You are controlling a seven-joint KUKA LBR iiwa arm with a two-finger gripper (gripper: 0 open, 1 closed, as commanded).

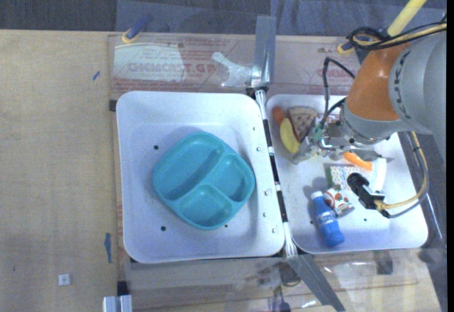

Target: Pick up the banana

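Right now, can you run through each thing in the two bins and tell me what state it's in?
Banana: lying in the right bin near its left wall, not lifted.
Gripper: low beside the banana.
Blue tray: right side up in the left bin, its compartments bare.
Blue bottle: lying on its side.
Sandwich slice: lying flat beside the banana.

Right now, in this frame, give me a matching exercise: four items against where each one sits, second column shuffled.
Things:
1. banana
2. teal divided plate
3. blue bottle
4. gripper

Places:
A. middle of the left bin
B. near side of the right bin, lying flat
C. far left part of the right bin, by the divider
D. just right of the yellow fruit, low over the bin

Pairs: 1-C, 2-A, 3-B, 4-D
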